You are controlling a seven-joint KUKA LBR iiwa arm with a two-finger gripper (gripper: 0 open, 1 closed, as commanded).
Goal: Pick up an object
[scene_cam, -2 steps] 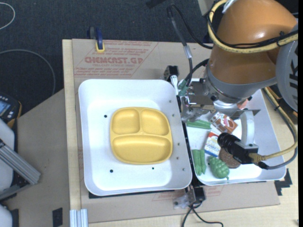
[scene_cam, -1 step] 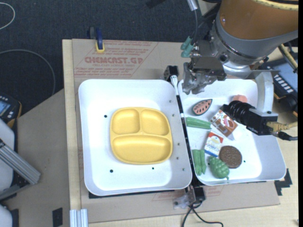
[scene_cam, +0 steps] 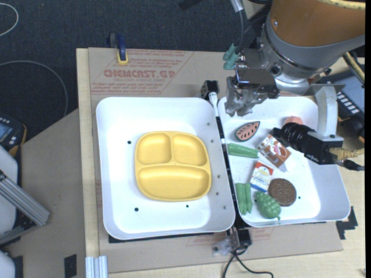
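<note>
1 gripper [scene_cam: 239,106] above right bin [scene_cam: 330,204] far corner, near leaf-shaped toy [scene_cam: 247,130]; nothing visibly held; finger opening unclear.

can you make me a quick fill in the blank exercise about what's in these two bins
1. The yellow divided plate lies in the ____ bin.
2. The plate has ____ compartments.
3. The gripper hangs over the ____ bin.
4. The brown round cookie lies beside a ____ broccoli piece.

Missing words: left; three; right; green
</note>
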